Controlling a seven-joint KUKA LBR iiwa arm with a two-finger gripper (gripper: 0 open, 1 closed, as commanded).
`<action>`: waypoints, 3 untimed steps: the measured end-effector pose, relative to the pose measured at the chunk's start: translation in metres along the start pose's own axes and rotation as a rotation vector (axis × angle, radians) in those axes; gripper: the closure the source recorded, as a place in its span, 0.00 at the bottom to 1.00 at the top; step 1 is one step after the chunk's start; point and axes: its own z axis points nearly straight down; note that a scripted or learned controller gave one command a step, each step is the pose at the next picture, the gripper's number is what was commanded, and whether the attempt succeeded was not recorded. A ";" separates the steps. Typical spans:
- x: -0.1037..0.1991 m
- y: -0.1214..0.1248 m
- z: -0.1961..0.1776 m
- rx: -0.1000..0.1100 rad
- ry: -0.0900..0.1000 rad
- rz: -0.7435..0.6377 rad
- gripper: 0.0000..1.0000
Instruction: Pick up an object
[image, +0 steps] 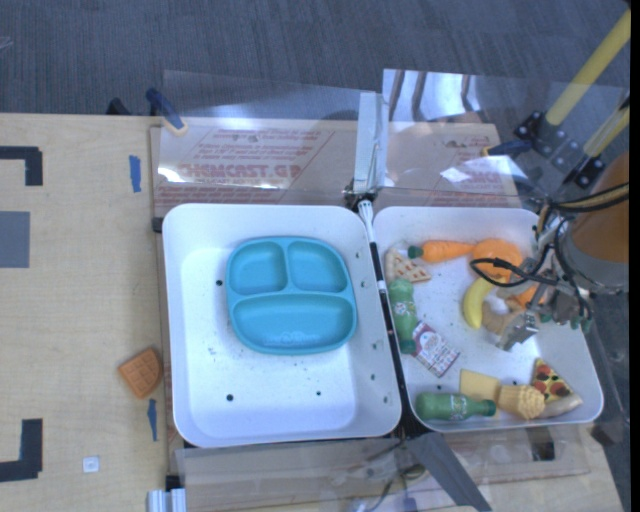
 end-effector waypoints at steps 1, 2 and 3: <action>-0.028 0.010 0.013 0.001 0.020 0.030 0.00; -0.032 0.011 0.000 0.001 0.002 0.028 1.00; -0.017 0.084 -0.163 -0.004 0.003 0.157 1.00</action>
